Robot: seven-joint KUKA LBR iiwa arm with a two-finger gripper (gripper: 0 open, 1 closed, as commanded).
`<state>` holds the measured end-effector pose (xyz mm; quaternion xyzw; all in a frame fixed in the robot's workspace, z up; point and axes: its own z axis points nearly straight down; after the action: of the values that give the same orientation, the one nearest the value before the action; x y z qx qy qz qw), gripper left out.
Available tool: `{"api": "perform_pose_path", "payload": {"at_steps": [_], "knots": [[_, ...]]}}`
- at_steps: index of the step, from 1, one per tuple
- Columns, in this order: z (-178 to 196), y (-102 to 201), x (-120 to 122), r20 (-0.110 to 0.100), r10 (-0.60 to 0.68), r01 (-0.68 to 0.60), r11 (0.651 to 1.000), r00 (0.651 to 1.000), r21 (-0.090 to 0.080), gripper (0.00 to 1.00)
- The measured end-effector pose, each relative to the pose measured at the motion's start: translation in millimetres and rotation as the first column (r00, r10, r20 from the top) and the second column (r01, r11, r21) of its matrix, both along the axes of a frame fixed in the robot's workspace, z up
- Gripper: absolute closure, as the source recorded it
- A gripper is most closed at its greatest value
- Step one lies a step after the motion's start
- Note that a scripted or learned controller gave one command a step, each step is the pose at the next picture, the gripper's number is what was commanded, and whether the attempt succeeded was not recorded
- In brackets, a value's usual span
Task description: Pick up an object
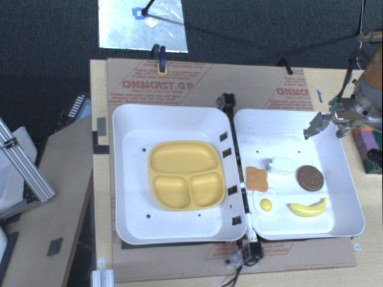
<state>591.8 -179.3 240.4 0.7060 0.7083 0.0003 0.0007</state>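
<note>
The robot's open, empty gripper (pixel 326 124) could slip off the flat round brown cookie (pixel 310 177) or bump the bendy yellow banana (pixel 308 208) just beside it.

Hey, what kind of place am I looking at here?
Likely a robotics lab bench set up for grasping trials: two white bins clamped on a board, toy food such as a banana and a yellow divided plate, and a gripper reaching in.

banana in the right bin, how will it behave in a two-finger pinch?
The banana looks like smooth moulded toy food, so probably stiff, light and a bit slippery. Its curve and tapered ends suggest it may pivot if pinched off-centre. It lies flat near the right bin's front wall, so rolling seems unlikely.
</note>
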Motion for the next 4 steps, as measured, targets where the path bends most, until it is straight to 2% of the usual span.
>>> {"api": "perform_pose_path", "payload": {"at_steps": [3,4], "knots": [[-153.6,-12.9,0.3,-0.003,-0.002,0.002,1.000,1.000,0.001,0.00],[-139.6,-13.7,2.2,0.004,-0.001,0.001,1.000,1.000,-0.002,1.00]]}}
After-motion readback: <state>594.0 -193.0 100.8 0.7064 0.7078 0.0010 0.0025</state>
